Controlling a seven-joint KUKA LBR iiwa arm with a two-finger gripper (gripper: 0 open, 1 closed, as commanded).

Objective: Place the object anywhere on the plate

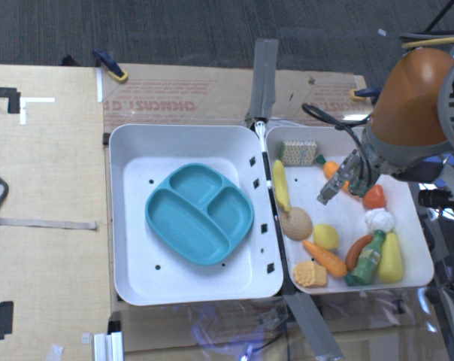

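The gripper (340, 184) hangs over the right bin (415, 277) near the orange piece (331, 169); jaw state possibly open, cannot tell; blue plate (200, 213) sits in the left bin (125, 224).

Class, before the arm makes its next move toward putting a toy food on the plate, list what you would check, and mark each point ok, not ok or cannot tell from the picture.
1. Plate lies flat in the left bin: ok.
2. Plate compartments bare, room to drop an item: ok.
3. Gripper is over the right bin, among the food: ok.
4. An item is seen between the fingers: cannot tell; they are too dark and small.
5. Item nearest the gripper, the orange piece, is apart from its neighbours: ok.
6. Cable off the wrist hangs clear of the food: cannot tell.
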